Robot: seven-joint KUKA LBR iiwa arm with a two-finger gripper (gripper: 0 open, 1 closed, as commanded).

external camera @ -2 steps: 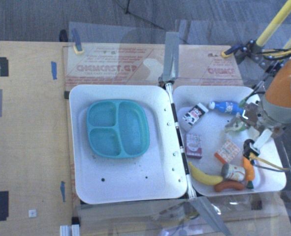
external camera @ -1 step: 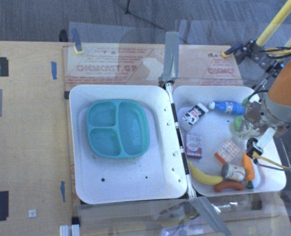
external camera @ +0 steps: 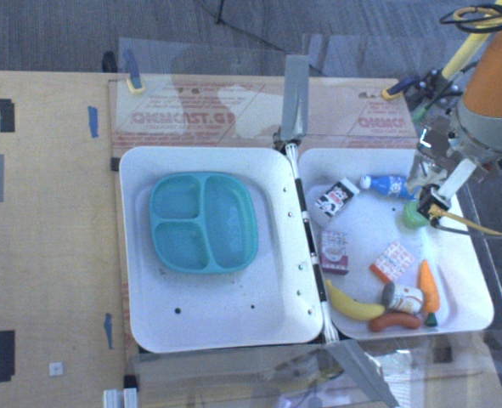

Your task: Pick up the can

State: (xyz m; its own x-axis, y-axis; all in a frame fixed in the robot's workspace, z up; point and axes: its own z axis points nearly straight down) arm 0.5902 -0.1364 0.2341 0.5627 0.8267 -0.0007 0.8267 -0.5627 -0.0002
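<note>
On the far left, the wooden bench (external camera: pixel 47 253) carries a few black and blue tape marks. Next comes the left bin (external camera: pixel 149 313), a shallow white tray holding a teal plate (external camera: pixel 204 222) with three sections, lying flat near the middle of the bin. A grey bar (external camera: pixel 295 100) stands at the back, above the seam where the two bins meet.

Across that seam is the right bin (external camera: pixel 361 228), which holds all the small things. Near its back left lies a small black-and-white carton (external camera: pixel 335 197), tilted. Below it, close to the left wall, is a small pink-and-maroon box (external camera: pixel 334 252). A banana (external camera: pixel 352 304) curves along the front left, and a reddish sausage (external camera: pixel 394 321) lies just beside its right end. The can (external camera: pixel 403 297) lies on its side at the front of this bin, between the banana's tip and a carrot (external camera: pixel 428 286), touching or nearly touching the sausage below it. A pink checked packet (external camera: pixel 392 261) sits just above the can. A blue-and-white bottle (external camera: pixel 386 184) lies at the back, and a green object (external camera: pixel 414 217) rests near the right wall.

The gripper (external camera: pixel 436 201) hangs over the right bin's far right side, just beside the green object and well apart from the can. Whether its tips are spread or together cannot be told from this angle.
</note>
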